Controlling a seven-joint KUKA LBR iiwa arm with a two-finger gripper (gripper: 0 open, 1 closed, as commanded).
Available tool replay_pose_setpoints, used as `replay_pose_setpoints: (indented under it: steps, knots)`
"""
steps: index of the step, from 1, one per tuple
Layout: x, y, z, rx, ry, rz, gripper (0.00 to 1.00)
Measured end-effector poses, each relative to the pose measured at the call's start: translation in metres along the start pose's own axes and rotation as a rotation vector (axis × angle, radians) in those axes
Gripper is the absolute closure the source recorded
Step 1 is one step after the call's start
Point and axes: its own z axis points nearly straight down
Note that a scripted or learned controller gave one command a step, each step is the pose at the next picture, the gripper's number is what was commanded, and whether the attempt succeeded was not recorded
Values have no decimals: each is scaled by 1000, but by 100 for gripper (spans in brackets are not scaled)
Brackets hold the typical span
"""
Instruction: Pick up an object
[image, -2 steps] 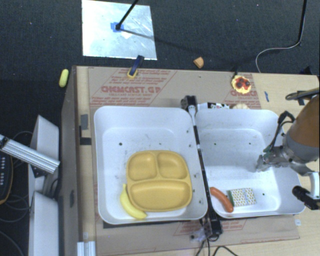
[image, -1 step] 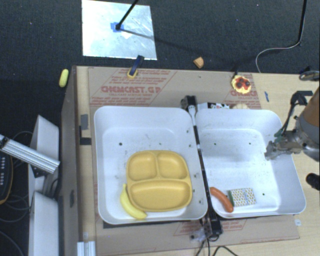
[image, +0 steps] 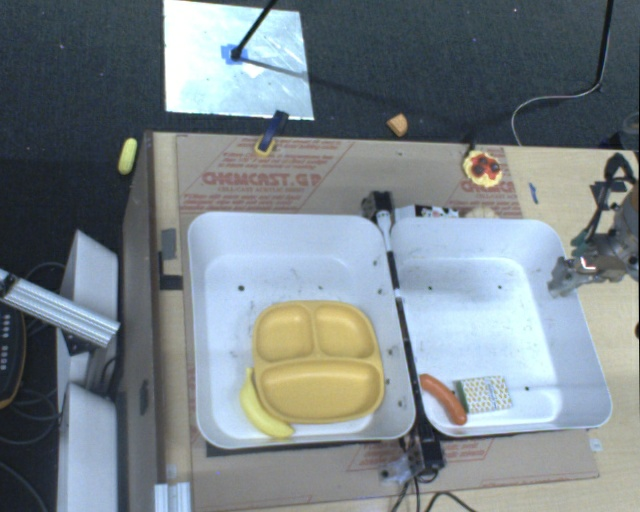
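- Candidate objects, right bin (image: 520, 250): an orange sausage-shaped toy (image: 443, 397) and a small patterned packet (image: 484, 394) lie touching or nearly so at the bin's near edge, well down and inward from the jaws.
- Left bin (image: 225, 300): a yellow divided plate (image: 318, 360) with a yellow banana (image: 260, 410) tucked against its lower left rim. Both sit far across from the jaws, past the divider between the bins.
- Gripper (image: 585, 262) sits at the right bin's outer rim, high on the right side, over the wall rather than over any object. Too small and blurred to judge; I cannot tell whether the jaws are spread or pressed together. Nothing shows between them.
- Progress, as a judgement: pick not yet made. All four objects rest in the bins, none lifted.
- Left to do: choose a target, likely the sausage or packet as nearest, travel over it, descend, close, lift.
- Off the bins, on the cardboard (image: 260, 180): a small red and yellow item (image: 483, 167) beyond the jaws.
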Motion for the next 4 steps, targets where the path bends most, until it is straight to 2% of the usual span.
replay_pose_setpoints:
  steps: [1,2,3,4]
  knots:
    - [16,-15,-31,0,1,-1,100]
    - [2,-61,-9,1,0,3,100]
    - [0,-46,0,0,0,2,100]
    - [0,-53,-14,0,0,2,100]
